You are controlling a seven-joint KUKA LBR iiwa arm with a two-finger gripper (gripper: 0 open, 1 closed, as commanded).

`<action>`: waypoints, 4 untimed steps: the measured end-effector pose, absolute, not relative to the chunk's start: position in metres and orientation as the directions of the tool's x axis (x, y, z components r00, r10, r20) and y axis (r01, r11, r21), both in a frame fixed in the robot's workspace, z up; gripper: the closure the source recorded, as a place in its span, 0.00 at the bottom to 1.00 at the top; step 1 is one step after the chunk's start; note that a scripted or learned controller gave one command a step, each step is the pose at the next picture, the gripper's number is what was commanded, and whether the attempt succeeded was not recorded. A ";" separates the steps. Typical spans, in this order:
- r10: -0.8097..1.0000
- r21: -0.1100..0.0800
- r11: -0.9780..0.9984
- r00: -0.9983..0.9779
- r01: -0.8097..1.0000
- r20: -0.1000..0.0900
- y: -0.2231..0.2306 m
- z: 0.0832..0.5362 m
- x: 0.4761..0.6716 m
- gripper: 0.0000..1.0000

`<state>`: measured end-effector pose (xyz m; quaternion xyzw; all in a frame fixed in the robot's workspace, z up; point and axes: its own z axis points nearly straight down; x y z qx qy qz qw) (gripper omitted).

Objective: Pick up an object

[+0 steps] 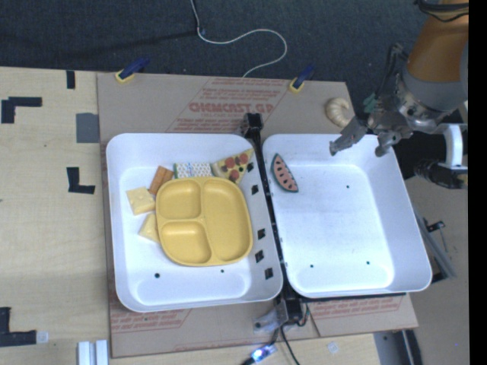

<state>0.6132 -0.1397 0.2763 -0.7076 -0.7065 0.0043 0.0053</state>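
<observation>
Hovering over the far right corner of the right bin (396, 226), the gripper (364, 144) has its fingers spread apart with nothing between them. Off to its left and slightly nearer the camera lies the watermelon slice (285, 174) by the bin's left wall, long axis running near-to-far, so the reach looks leftward.

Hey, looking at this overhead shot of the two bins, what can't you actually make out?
- Small flat food-shaped pieces in the left white bin: the yellow divided plastic plate lies over them, so their number and kind stay unclear.
- Beige rounded lump behind the right white bin: too small and blurred to identify.
- Grey arm with orange band: cut off by the top and right edges.
- Slice-shaped watermelon toy: its markings are too small to read.
</observation>
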 end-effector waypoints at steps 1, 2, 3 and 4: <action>1.000 -0.001 0.001 -0.001 1.000 -0.001 -0.140 0.284 0.615 0.00; 1.000 -0.006 0.001 -0.001 1.000 0.000 -0.132 0.227 0.607 0.00; 1.000 -0.007 0.001 -0.001 1.000 0.000 -0.135 0.164 0.610 0.00; 1.000 -0.008 0.002 -0.002 1.000 0.000 -0.132 0.098 0.607 0.00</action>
